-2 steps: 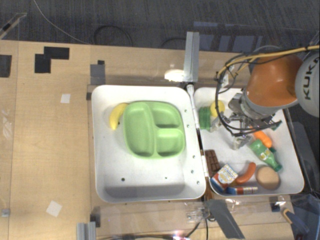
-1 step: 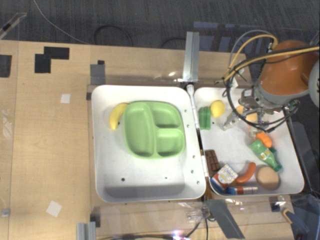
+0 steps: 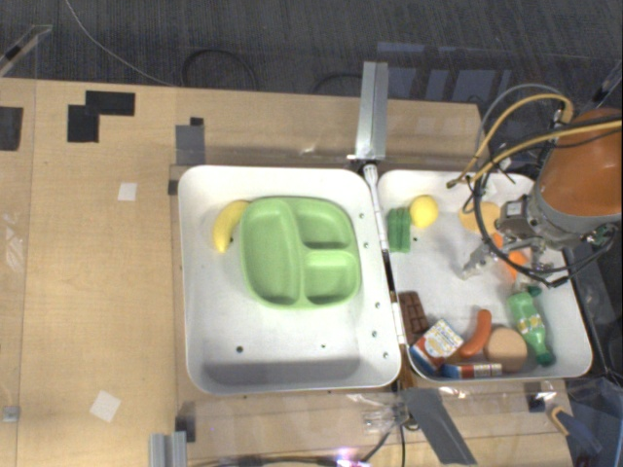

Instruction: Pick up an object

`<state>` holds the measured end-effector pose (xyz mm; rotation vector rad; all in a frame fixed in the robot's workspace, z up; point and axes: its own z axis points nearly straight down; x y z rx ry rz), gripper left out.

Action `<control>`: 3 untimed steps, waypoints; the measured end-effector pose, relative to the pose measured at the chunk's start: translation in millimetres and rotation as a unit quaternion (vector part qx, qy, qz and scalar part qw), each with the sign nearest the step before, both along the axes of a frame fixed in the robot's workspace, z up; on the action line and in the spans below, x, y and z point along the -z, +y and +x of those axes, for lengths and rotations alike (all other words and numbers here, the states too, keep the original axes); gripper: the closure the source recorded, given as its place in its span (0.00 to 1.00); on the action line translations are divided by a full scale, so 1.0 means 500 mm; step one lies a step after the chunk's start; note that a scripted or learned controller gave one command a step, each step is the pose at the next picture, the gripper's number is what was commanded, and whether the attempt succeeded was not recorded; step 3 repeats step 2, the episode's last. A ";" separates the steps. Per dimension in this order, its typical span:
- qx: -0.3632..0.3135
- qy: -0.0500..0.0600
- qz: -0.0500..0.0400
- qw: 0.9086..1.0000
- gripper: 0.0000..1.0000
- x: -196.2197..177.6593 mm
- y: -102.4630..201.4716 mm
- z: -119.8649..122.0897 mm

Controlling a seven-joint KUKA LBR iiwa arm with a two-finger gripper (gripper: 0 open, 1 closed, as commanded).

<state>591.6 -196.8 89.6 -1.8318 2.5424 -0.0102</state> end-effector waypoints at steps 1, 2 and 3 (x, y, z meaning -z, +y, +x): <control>-0.045 -0.002 0.000 0.999 0.00 -0.002 -0.014 -0.111; -0.044 -0.008 0.001 0.999 1.00 -0.029 -0.008 -0.102; -0.044 -0.008 0.001 0.999 1.00 -0.029 -0.008 -0.102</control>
